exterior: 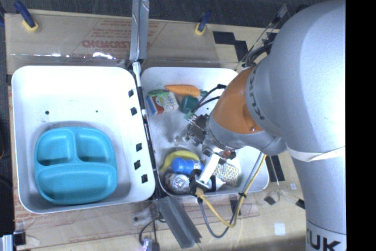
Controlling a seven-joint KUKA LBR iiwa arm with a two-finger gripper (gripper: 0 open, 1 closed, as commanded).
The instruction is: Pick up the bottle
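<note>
**Hand Low Over the Right Bin, Bottle Near the Front Wall**

On the worktop [70, 32], two shallow white bins side by side. Along its back edge, two blue clamps [26, 14], well apart.

In the left bin [23, 126], a blue divided plate [75, 164], lying flat toward the front-left corner.

Over the right bin [170, 74], reaching in from the right, the grey arm [311, 67] with its orange band [235, 109], covering most of that bin's right half. Below the band, the hand [191, 127], hanging near the middle of the bin above bare white floor and pointed toward the divider between the bins. Spread or pressed together: cannot tell, too small and too cluttered with metal parts.

Toward the front of the right bin, the bottle [183, 166]: blue, lying on its side, with a silvery round end [178, 183] close to the front wall. Curved over its far side and touching it, a yellow thing [179, 156]. Near it on the right, a pale patterned thing [229, 172], partly hidden under the arm. Bottle and hand apart, the hand farther back in the bin.

At the back of the same bin, an orange carrot [183, 90] lying along the rear wall. Just in front of it, a green-and-red packet [163, 101] and a teal thing [189, 104], side by side.
</note>
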